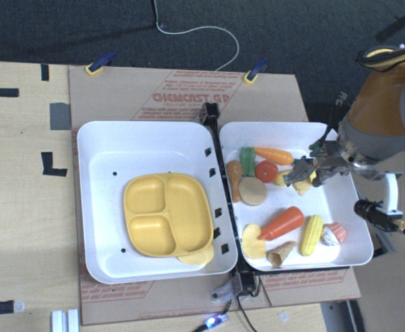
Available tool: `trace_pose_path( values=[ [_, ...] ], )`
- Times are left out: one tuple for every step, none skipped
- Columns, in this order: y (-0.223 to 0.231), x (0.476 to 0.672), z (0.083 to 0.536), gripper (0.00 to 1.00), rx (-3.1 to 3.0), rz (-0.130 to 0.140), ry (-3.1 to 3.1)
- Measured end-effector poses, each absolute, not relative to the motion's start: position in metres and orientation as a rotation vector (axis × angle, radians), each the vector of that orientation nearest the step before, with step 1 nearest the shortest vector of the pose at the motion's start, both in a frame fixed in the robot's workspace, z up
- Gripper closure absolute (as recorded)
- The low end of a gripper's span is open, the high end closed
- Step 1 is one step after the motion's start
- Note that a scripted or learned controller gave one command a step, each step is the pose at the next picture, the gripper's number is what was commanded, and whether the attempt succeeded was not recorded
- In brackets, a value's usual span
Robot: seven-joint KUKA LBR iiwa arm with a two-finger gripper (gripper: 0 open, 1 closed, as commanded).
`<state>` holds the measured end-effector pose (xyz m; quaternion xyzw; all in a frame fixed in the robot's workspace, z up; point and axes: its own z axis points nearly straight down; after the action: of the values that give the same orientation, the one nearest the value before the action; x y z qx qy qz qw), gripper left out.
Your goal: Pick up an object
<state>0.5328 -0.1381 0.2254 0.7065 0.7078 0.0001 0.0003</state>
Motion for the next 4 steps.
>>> trace_pose_path(
  values=[
    [-0.086,0.527,0.214,1.00,2.217,-0.002,2.230],
    [-0.024,0.516,0.219,1.00,2.215,0.000,2.232],
    [0.032,0.514,0.231,1.00,2.214,-0.001,2.231],
    [0.094,0.519,0.227,1.00,2.214,-0.001,2.233]
  ],
)
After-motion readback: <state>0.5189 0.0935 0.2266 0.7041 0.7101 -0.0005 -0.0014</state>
